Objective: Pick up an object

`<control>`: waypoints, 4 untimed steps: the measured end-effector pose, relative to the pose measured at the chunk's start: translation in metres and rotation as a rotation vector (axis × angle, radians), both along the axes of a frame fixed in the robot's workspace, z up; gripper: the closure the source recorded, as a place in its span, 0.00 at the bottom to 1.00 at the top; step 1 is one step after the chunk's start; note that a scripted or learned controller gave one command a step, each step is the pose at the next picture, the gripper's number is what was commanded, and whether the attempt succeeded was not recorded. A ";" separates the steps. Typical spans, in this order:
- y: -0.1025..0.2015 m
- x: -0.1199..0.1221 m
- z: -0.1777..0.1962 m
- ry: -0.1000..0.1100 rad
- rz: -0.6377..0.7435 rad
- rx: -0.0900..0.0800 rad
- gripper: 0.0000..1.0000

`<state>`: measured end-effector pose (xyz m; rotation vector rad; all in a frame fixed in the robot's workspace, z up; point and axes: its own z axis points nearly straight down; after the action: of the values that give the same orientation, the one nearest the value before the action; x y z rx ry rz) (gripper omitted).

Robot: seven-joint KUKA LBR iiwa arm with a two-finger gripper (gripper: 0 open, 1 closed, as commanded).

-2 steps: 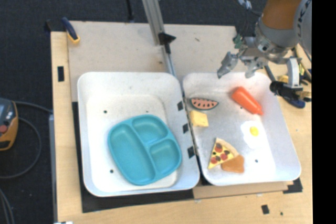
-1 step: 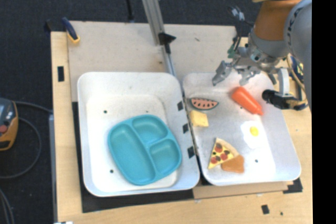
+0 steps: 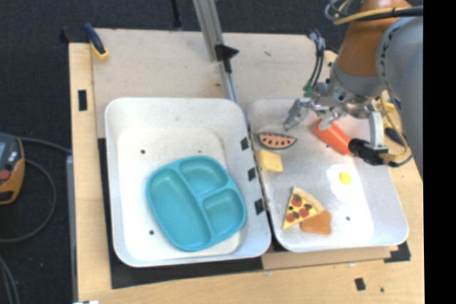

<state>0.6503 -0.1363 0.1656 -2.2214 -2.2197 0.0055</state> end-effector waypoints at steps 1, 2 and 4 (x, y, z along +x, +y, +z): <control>-0.002 0.005 -0.043 -0.002 -0.001 0.000 0.00; -0.003 0.006 -0.029 -0.008 -0.002 -0.001 1.00; -0.001 0.014 0.065 -0.011 0.003 0.000 1.00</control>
<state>0.6641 -0.1368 0.2308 -2.2230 -2.2289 -0.0060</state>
